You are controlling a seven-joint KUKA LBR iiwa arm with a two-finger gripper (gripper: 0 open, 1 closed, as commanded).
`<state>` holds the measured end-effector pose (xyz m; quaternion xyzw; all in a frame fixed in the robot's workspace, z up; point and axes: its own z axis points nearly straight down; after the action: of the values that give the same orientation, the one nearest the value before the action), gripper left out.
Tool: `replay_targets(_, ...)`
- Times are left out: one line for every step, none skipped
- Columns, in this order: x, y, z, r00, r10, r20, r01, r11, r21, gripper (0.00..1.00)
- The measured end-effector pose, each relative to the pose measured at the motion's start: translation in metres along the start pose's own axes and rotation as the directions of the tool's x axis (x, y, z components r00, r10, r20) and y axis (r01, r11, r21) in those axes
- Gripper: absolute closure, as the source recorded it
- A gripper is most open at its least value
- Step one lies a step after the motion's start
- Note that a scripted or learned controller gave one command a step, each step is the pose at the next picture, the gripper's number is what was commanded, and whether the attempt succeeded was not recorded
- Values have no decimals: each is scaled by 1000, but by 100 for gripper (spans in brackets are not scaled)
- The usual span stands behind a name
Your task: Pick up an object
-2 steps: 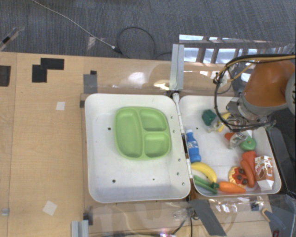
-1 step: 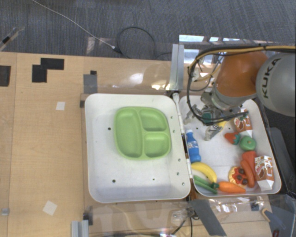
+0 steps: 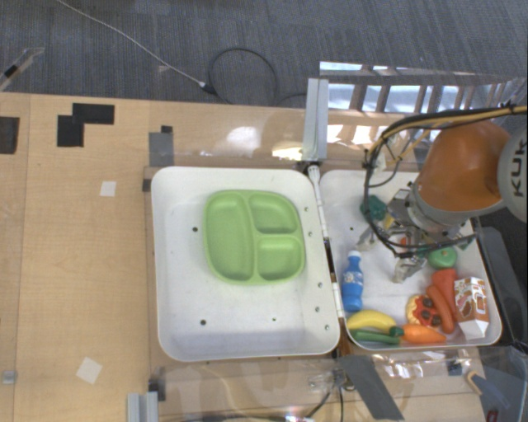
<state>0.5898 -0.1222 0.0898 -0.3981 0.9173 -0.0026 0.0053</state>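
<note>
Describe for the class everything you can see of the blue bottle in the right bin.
The blue bottle is small, plastic-looking, with a white cap and a pale label band round its middle. It lies on the floor of the right bin, cap towards the far side, close beside the wall shared with the left bin. The banana lies just nearer the camera; whether they touch is unclear.

A robotics lab is indicated: a wooden bench [image 3: 74, 272] marked with black tape, metal framing [image 3: 396, 91], loose cabling [image 3: 239, 70], and grey carpet [image 3: 247, 25] are observed.
</note>
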Motion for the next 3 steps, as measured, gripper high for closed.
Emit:
replay_targets(-55,-24,2,999,32,3,-32,999,0,0)
replay_targets(32,-15,0,988,-153,-1,153,988,2,0)
replay_targets(-29,-34,2,1000,24,3,-24,1000,0,0)
